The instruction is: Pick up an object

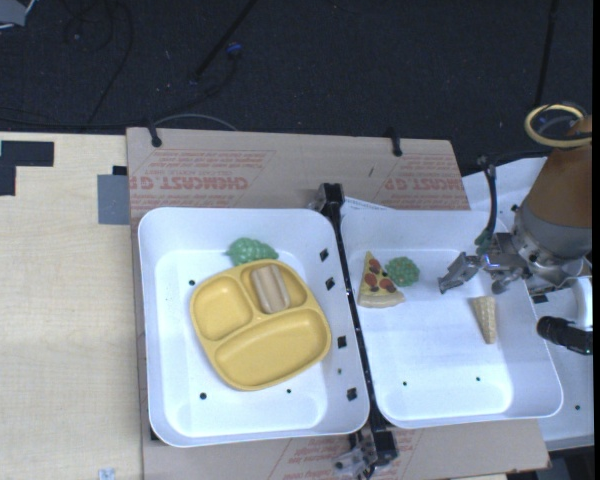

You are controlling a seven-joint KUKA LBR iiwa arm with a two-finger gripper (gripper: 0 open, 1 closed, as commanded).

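Observation:
My gripper (477, 278) hangs over the right bin (450, 388), near its far right side, with its fingers spread open and nothing between them. Just below it a tan cone (486, 319) lies on the bin floor, apart from the fingertips. A pizza slice (379, 281) and a small green piece (403, 270) lie together at the bin's far left. In the left bin (170, 388) a yellow divided plate (260, 348) holds a brown sausage-like piece (271, 288), with a green leafy piece (250, 251) at the plate's far edge.
A black divider (346, 308) runs between the two bins. The arm's grey and orange wrist (565, 198) stands over the right bin's far right corner. Cardboard (280, 173) lies under the bins, and a wooden bench top (50, 308) spreads to the left.

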